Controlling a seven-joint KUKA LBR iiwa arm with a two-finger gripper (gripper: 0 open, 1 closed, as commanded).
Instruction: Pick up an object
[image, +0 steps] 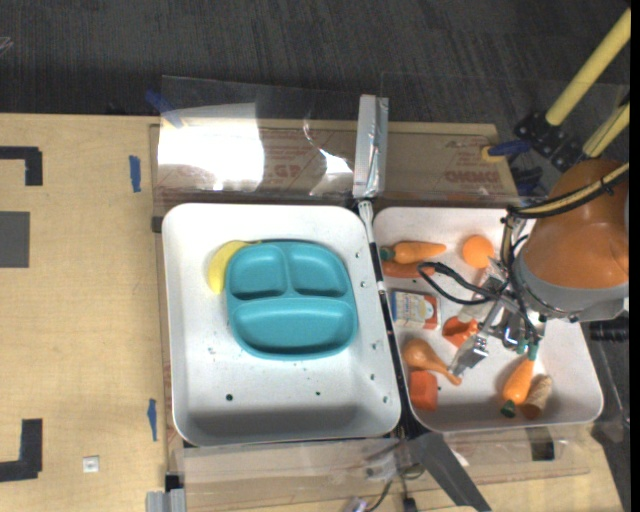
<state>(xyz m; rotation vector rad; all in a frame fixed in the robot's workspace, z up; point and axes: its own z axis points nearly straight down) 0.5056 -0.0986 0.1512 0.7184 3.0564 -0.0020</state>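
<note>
My gripper (470, 352) hangs low over the middle of the right bin (580, 400), among several toy foods. Just left of it lies an orange pear-shaped piece (420, 354), and a small red piece (459, 326) sits just above it. A red block (424, 390) lies lower left. To the gripper's right rest a carrot (518, 382) and a brown piece (538, 393). Another carrot (414, 252), an orange ball (478, 249) and a white packet (413, 308) lie toward the bin's far and left sides. Nothing is visibly held.
The left bin (190, 300) holds a teal divided plate (291, 298) with a yellow piece (220, 262) tucked under its far left edge. A raised divider (385, 330) separates the bins. The arm's orange band (585, 240) and black cables (455, 280) overhang the right bin's far right.
</note>
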